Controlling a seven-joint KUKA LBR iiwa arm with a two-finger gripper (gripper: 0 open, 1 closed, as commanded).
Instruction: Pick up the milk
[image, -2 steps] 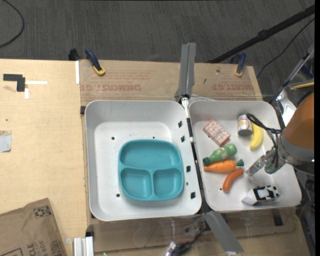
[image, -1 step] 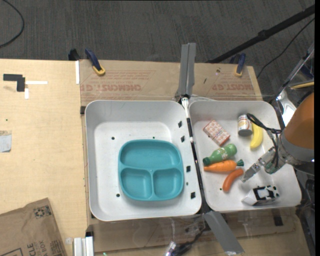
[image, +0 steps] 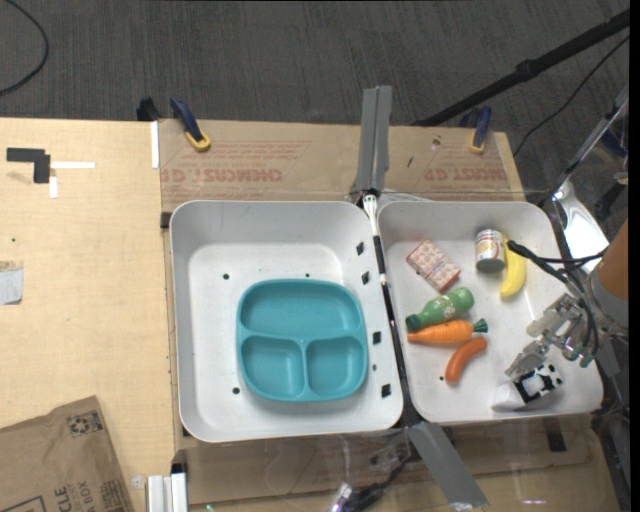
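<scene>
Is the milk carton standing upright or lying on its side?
Lying on its side, it seems: the milk carton shows a long black-and-white face flat on the floor of the right bin, under the gripper.

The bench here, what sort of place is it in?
Probably a robotics lab: two white bins clamped to a cardboard-covered bench, toy food like a carrot and banana, and a pincer reaching in.

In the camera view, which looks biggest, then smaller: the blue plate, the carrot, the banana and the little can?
1. Blue plate
2. Carrot
3. Banana, close to the carrot, so unsure
4. Can
</scene>
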